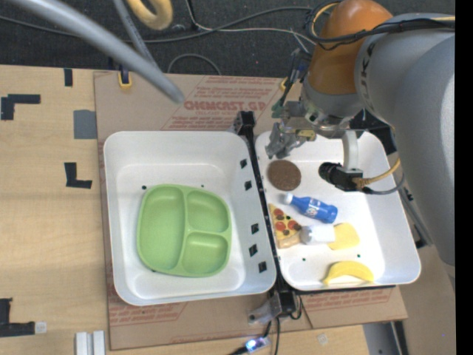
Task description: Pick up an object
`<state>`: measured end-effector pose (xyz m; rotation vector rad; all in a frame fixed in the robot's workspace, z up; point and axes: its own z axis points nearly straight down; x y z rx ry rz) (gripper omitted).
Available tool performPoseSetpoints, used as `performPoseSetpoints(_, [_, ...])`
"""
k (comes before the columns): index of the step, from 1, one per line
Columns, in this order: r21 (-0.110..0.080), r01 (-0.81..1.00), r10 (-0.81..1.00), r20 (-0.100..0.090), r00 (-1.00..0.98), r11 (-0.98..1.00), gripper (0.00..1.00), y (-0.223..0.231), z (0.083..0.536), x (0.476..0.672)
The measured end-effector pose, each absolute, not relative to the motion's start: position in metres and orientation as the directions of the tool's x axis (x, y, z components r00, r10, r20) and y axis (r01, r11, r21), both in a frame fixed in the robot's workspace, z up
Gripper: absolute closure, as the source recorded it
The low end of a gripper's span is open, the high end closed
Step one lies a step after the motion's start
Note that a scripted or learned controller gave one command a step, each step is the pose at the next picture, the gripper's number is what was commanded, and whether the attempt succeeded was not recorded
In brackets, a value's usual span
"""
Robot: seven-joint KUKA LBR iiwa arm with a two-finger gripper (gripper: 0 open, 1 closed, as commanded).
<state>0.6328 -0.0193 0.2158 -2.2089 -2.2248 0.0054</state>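
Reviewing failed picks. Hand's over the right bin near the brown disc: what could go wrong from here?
1. The hand hangs over the far edge of the brown disc. The disc looks flat, so a grasp may slip off it.
2. The disc lies close to the divider between the bins. A finger coming down may strike it.
3. The blue bottle and pizza slice lie near the disc. A push could shove the disc into them.

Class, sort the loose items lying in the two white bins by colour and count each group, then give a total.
Green: 1, divided plate
Brown: 1, round cookie
Blue: 1, bottle
Yellow: 2, wedge, banana
Multicoloured: 1, pizza slice
Total: 6
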Motion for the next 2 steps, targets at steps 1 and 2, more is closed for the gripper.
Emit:
performPoseSetpoints(1, [-0.008, 1.000, 1.000, 0.001, -0.007, 0.007, 1.00, 0.031, 0.222, 0.635])
performPoseSetpoints(2, [-0.010, 1.000, 1.000, 0.000, -0.006, 0.006, 1.00, 0.079, 0.210, 0.634])
